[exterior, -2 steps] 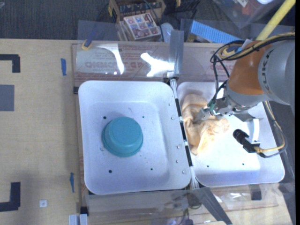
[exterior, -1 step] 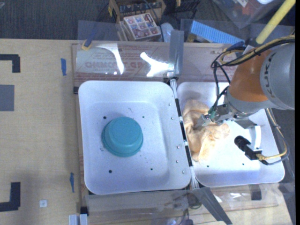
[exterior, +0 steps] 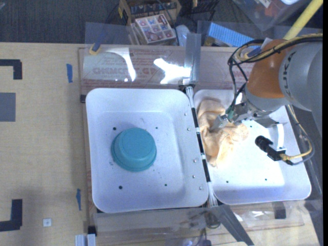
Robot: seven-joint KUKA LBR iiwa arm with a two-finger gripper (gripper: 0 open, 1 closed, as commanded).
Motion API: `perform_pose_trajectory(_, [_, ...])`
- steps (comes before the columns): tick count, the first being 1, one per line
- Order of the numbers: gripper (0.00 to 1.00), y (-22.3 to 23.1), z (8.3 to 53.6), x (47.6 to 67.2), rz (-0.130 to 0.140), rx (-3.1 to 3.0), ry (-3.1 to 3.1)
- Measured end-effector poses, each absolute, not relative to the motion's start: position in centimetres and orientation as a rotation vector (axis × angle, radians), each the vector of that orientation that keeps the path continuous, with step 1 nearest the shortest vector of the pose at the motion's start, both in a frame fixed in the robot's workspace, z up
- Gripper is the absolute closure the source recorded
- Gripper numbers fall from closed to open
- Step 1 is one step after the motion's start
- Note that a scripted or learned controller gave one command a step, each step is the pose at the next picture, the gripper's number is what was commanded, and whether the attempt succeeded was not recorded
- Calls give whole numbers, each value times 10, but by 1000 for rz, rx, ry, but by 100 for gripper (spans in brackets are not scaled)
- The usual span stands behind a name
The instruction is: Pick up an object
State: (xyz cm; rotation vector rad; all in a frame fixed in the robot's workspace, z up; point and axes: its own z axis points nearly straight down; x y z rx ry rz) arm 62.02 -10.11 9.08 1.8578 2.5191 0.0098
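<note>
A crumpled tan cloth (exterior: 219,132) lies along the left side of the right bin (exterior: 266,188). My gripper (exterior: 224,121) is down on the cloth's upper middle, its tip pressed into the folds. A teal bowl (exterior: 134,148) sits upside down in the left bin (exterior: 102,106). The arm's grey body and orange band (exterior: 264,78) hang over the right bin's far corner and hide part of it.
A black cable fitting (exterior: 267,146) hangs from the arm over the right bin's middle. A metal divider (exterior: 197,137) runs between the two bins. A clear plastic panel (exterior: 138,65) stands behind the left bin.
</note>
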Motion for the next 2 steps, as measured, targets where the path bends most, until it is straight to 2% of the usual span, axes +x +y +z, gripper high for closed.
perform_pose_trajectory(1, [100,-101,102,622,17,1855,2514])
perform_pose_trajectory(2, [0,-101,102,622,16,1856,2514])
